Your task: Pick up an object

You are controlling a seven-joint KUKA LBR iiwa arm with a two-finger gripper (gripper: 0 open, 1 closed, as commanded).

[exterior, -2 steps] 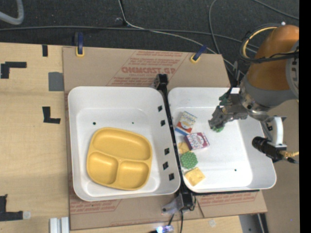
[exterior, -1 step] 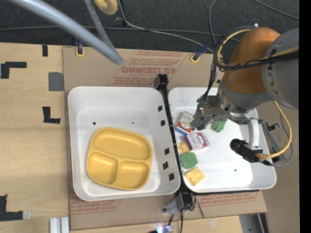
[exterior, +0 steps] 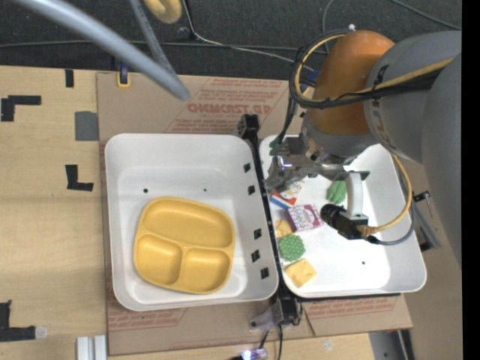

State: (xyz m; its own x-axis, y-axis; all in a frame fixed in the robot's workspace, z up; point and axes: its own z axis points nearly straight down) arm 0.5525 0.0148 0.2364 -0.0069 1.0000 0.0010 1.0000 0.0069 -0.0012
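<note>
We logged the end effector (exterior: 289, 172) low in the right bin (exterior: 390, 276), above small items; its grip state we could not tell. Left bin (exterior: 120, 163) held a yellow divided tray (exterior: 184, 244).

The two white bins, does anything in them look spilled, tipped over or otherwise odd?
Nothing stands out. The yellow three-compartment plastic tray lies flat in the left white bin. The small items, including a green round piece and a yellow square piece, sit inside the right white bin.

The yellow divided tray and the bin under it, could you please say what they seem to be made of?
The yellow divided tray looks like moulded plastic: uniform colour, rounded compartments, soft sheen. The left bin looks like thin white plastic, smooth and semi-matte, though coated metal cannot be ruled out.
</note>
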